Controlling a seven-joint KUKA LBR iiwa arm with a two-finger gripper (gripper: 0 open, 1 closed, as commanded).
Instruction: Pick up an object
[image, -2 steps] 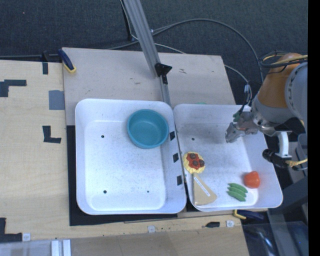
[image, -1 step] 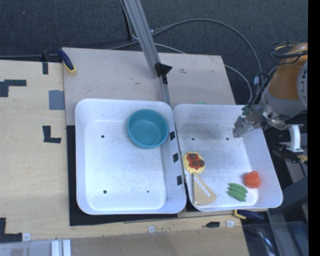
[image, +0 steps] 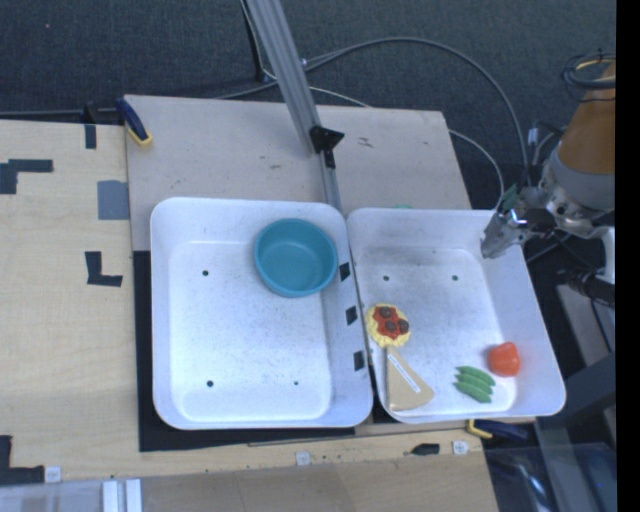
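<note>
Two white bins sit side by side on the counter (image: 400, 160), and the action is over on the right side of the frame. The left bin (image: 200, 340) carries a blue bowl (image: 295, 257) up in its upper right corner, upright, open side up. The right bin (image: 440, 300) has the smaller items gathered along its lower part — a red-and-yellow pizza-slice toy (image: 392, 345) lies near the bin's left wall, its round topped end toward the middle of the frame and its pale wedge pointing down toward the lower edge. Just right of that wedge, near the lower wall, lies a green pea pod (image: 474, 383), and a little above and to the right of it sits a red-orange tomato-like piece (image: 504, 358), close to the pod but apart from it.

The arm (image: 585, 150) comes in from the upper right, orange band showing above grey, and the end effector (image: 497, 240) hangs over the upper right corner of the right bin, right at the rim. It is well apart from the three toys in the lower part of that bin. Nothing shows between its tips — and whether they stand wide or narrow, I cannot tell from this angle.

A grey metal pole (image: 295, 85) slants down from the top of the frame to the gap between the bins.
</note>
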